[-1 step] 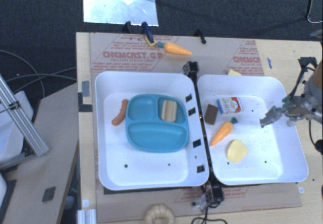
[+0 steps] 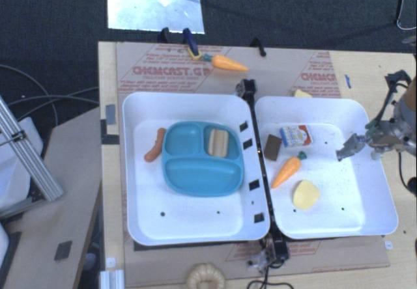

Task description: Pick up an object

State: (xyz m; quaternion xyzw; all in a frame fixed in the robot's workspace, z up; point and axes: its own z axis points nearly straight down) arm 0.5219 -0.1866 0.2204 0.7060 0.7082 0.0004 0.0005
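The arm (image 2: 399,126) reaches in from the right edge of the camera view, low over the right bin (image 2: 365,216), and little of it is in frame. Its wrist sits above the bin's right rim, with dark cabling looping up just above it. The gripper (image 2: 345,149) points left, toward the bin's middle, and hangs over the bin's right half, in its upper part. Its grey tip slopes slightly downward. Nothing can be seen between the fingers.

My blue divided plate (image 2: 195,177) sits in a white bin (image 2: 140,151). Nearby lie an orange carrot (image 2: 287,171), a pale yellow piece (image 2: 305,194), and a brown block (image 2: 272,146).
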